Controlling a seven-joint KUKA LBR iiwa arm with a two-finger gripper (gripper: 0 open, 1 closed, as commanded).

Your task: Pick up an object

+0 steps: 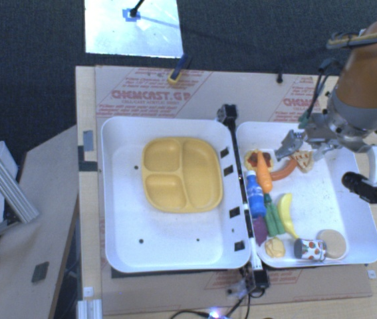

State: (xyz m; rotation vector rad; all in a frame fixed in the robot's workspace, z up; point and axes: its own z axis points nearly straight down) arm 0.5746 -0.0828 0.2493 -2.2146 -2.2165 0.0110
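Grey arm [348, 121] with orange band [369, 72], black cables, silver metal gripper [294, 145]

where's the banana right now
The banana lies in the right-hand bin, near its left side, just right of the green item and the blue bottle, below the carrot and above the cookie-like round piece.

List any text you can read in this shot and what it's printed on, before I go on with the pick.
"CHEMCAST GP": red print on the protective sheet under the bins, readable at upper left.
A second red print on the same sheet at upper right, near the arm: cut off and too blurred to read.
More red print along the sheet's front edge, below the bins: too small to read.
The toys in the right bin show no readable labels.
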